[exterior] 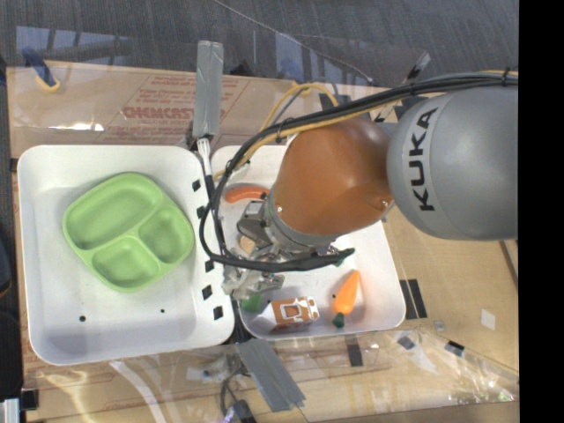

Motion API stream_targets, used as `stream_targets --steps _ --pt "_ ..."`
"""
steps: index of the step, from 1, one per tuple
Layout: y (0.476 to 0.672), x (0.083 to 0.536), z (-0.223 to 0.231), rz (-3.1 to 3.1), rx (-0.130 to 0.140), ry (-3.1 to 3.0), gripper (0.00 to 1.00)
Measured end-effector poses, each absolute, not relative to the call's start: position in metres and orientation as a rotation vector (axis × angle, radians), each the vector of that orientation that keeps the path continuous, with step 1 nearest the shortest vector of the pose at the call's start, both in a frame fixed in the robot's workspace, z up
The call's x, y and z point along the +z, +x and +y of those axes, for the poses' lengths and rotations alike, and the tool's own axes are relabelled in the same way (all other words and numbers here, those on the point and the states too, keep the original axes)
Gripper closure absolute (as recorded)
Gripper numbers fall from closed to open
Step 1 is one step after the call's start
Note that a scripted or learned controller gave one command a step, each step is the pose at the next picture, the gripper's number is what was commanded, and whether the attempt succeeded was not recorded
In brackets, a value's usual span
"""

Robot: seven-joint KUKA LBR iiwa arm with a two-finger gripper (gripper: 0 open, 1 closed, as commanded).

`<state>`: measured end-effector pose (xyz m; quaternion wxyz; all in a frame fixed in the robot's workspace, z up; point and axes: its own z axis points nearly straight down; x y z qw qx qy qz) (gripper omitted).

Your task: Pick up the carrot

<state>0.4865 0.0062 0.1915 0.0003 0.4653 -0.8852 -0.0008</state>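
The carrot (346,294) is orange with a green stub at its lower end. It lies tilted near the front right corner of the right bin (388,276). My gripper (250,284) hangs under the orange wrist band, low over the front left part of that bin, well to the left of the carrot and apart from it. Nothing that I can make out is held in it. The arm's wide wrist hides the middle of the bin.
An orange and white toy (295,311) lies between gripper and carrot. A small green piece (255,304) sits just below the gripper. A reddish-orange item (244,194) lies at the bin's back left. The left bin (53,315) holds a green divided plate (128,230).
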Motion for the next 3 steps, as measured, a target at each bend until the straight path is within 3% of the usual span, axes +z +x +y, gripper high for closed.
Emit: stream_targets --steps 1,2,3 --pt "0.478 0.192 0.051 -2.46 0.001 1.958 1.0" --pt "0.478 0.241 0.058 -2.711 0.003 1.598 1.0" --pt "0.476 0.216 0.104 -2.628 -0.002 1.719 1.0"
